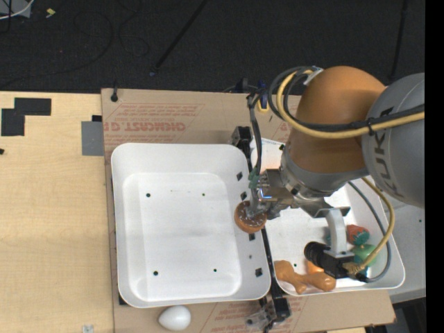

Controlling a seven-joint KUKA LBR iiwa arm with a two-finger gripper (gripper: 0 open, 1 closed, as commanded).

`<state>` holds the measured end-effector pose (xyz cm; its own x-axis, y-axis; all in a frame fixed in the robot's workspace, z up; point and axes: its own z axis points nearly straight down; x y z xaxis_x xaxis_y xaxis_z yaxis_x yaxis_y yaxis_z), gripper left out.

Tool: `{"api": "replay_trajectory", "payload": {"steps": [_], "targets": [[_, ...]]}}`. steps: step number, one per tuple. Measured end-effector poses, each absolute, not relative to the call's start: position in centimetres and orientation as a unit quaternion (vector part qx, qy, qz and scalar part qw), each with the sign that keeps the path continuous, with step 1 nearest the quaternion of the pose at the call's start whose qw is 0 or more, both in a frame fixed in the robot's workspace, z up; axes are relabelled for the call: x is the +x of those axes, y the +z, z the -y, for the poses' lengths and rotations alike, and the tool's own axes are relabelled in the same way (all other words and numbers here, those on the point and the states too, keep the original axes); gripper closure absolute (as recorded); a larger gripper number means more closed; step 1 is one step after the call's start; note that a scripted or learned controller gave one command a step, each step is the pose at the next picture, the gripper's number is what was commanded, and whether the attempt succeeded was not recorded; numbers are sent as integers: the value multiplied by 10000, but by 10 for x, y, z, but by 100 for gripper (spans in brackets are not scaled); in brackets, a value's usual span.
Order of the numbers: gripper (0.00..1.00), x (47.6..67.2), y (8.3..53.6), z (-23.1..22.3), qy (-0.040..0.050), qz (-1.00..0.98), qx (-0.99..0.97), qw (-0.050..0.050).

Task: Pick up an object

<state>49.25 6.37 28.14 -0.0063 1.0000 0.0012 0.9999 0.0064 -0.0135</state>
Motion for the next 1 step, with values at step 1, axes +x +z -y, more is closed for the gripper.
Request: {"api": "replay_trajectory", "payload": {"steps": [1], "targets": [[100, 475, 283, -82, 23, 7079, -7063, 24]]}}
